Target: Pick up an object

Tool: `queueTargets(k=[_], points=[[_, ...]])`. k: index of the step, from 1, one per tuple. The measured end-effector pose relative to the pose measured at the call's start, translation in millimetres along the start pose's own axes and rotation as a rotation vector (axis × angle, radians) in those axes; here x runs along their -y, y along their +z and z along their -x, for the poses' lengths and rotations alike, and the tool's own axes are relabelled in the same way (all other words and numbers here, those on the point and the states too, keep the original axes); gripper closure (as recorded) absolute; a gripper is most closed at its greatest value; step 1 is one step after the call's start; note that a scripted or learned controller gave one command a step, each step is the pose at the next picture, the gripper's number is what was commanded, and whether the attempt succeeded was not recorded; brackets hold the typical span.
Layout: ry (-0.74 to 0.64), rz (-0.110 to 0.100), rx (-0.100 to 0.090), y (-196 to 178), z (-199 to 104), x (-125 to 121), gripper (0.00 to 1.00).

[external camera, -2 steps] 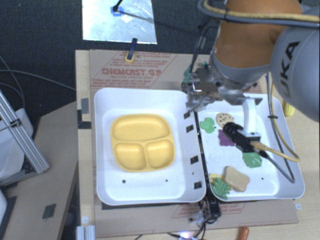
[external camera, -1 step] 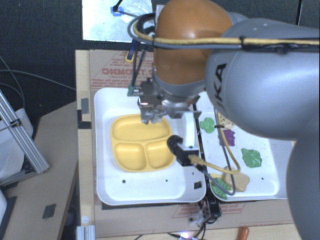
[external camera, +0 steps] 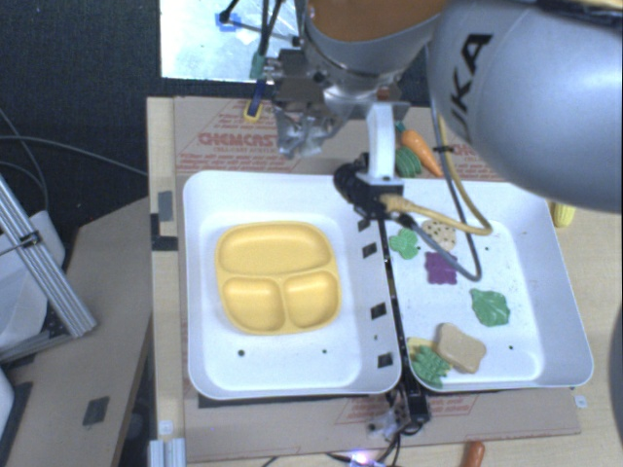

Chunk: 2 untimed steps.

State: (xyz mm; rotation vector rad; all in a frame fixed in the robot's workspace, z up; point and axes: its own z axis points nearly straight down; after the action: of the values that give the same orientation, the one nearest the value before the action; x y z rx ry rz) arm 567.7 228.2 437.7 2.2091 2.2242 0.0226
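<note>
- Candidate objects lie in the right shallow white bin: a tan bread-slice toy near the front edge, a ruffled green lettuce-leaf piece touching its left side, a second green leaf piece behind it, a purple grape-cluster toy near the middle, a small green leaf piece to the left of that, and a speckled cookie-like disc further back.
- An orange plastic carrot with a green top rests at the rear rim of that bin, beside the arm's white bracket.
- The left shallow white bin contains a yellow three-compartment plastic tray, lying flat.
- The two-finger gripper hangs behind the rear rim of the left bin, over the cardboard sheet. Nothing shows between its fingers; whether they are parted or closed cannot be determined.
- The grey arm with an orange band enters from the right, passing above the rear of the right bin.
</note>
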Motion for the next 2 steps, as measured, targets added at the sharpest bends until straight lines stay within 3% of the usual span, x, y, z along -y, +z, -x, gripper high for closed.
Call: queueTargets(k=[1,2], points=[[0.008,-0.026,0.010,275.8,-2.5,-51.1,1.00],[0.004,-0.013,0.004,253.9,-4.1,-54.5,1.00]])
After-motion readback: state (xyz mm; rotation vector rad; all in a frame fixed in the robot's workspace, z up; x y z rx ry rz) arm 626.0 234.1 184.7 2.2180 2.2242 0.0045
